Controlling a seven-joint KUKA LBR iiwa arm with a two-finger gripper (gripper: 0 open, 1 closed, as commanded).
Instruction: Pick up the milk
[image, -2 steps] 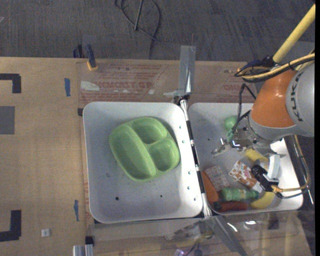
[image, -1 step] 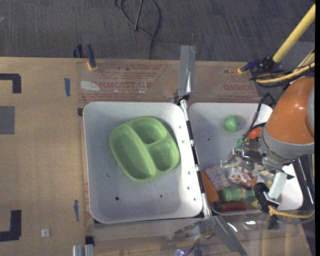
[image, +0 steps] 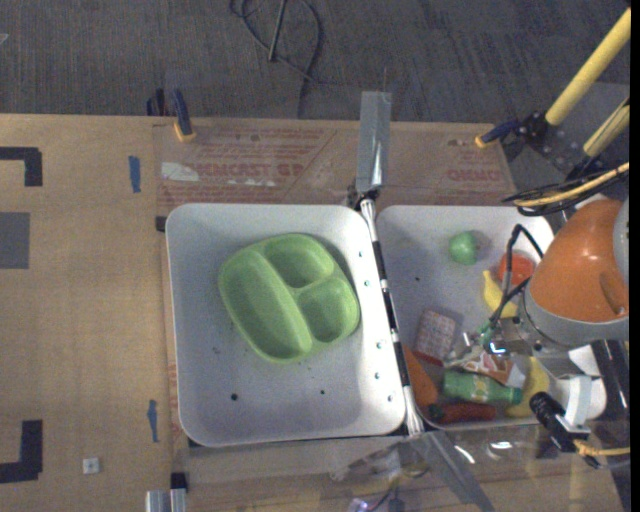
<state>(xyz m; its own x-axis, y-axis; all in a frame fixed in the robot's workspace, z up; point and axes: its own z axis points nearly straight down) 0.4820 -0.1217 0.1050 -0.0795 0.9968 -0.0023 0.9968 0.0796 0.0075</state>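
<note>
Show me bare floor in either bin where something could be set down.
Left bin: bare floor all around the green divided plate, widest along the near wall. Right bin: a bare patch at the far-left corner, beside the green ball. Its near half is crowded with toys under the arm.

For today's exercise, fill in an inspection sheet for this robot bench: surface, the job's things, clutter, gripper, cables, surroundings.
Surface: wooden bench bearing two white bins, left bin and right bin.
Job's things: milk cannot be told apart in the pile of items in the right bin.
Clutter: green divided plate in the left bin; green ball in the right bin.
Gripper: hidden under the arm, over the pile.
Cables: black cable on the floor.
Surroundings: grey carpet.
</note>
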